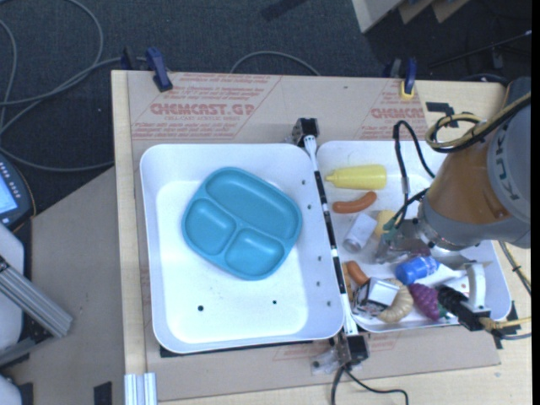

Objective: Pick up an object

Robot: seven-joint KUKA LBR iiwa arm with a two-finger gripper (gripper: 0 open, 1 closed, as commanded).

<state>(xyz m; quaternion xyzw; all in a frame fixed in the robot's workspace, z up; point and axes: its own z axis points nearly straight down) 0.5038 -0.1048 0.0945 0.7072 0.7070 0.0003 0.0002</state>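
A: Although our arm (pixel 472 192) reaches well into the right bin (pixel 499 270), we judge the pick not yet done; nothing looks lifted clear of the pile.

B: Agreed. Going down in size, the left bin (pixel 169 310) carries the blue divided plate (pixel 242 222), well apart from us. Our candidates all sit in the right bin: the yellow mustard bottle (pixel 358 176), the sausage (pixel 353 202), the blue piece (pixel 416 269) and the purple grapes (pixel 427 299).

A: And the tool (pixel 396 245)?

B: It's low among those things, just beside the blue piece, but the wrist hides its fingers, so we cannot tell whether they're spread or closed on anything.

A: Then what's left for us is a confirmed grasp and a lift.
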